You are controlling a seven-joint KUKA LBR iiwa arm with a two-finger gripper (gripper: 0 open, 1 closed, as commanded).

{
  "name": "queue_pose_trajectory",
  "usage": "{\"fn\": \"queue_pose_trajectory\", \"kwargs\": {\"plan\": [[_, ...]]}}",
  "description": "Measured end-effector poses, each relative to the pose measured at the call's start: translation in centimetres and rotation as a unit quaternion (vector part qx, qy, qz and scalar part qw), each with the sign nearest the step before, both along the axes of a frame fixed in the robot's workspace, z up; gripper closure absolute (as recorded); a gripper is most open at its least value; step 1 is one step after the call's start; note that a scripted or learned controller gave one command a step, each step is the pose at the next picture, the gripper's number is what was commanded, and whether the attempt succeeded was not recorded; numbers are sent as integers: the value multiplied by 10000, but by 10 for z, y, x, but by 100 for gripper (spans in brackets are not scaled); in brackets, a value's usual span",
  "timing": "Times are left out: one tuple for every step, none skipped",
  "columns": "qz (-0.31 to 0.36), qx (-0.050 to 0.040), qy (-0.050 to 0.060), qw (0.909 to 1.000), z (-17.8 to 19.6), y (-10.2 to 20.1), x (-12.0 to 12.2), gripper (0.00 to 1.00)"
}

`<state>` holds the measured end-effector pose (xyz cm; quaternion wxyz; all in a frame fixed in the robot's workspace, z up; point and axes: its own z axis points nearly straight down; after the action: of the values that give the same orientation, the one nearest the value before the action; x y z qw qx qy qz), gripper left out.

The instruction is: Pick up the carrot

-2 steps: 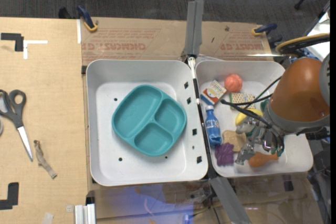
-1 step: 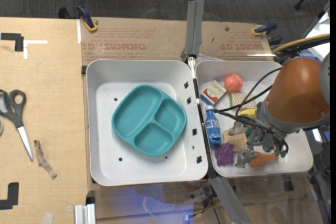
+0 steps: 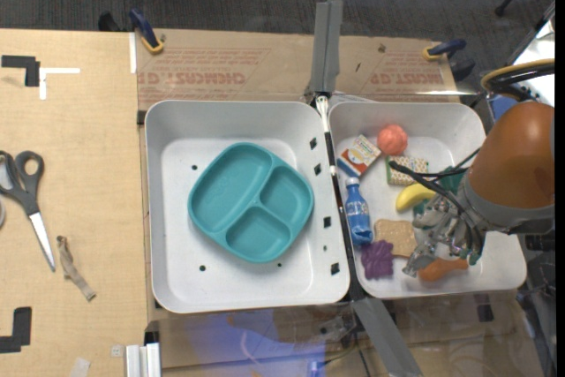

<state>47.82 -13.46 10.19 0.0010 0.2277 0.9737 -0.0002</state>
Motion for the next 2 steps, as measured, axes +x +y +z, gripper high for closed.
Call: {"fn": "queue_pose_trajectory", "kwargs": {"plan": [[-181,-6,-50,9998,-6,38,3,0],[733,-3,-1,9973,63,42,26,0]]}}
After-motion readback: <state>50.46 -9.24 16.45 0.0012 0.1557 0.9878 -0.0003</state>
